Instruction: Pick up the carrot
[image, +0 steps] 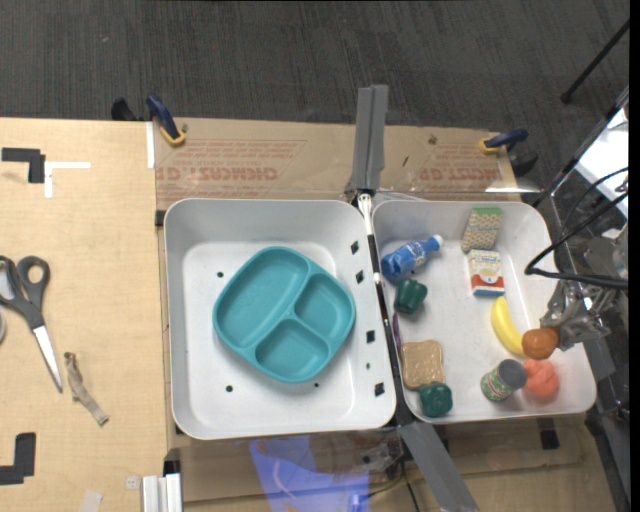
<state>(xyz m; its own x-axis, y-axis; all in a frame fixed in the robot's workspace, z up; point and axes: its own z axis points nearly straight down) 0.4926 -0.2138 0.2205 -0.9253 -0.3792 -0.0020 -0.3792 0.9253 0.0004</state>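
Fingers (568, 322) at the right bin's far right edge touch the carrot (540, 343), but I cannot tell whether they grip it or how wide they stand. On the counter (90, 260) at the left lie scissors (34, 315). The left bin (180, 330) holds a teal divided plate (285, 314). In the right bin (450, 310), the carrot shows as an orange-brown lump at the banana's (505, 325) lower end, just above a pinkish-orange fruit (541, 381) beside a can (503, 381).

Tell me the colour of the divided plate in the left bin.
Teal, seen clearly in the camera view: the divided plate.
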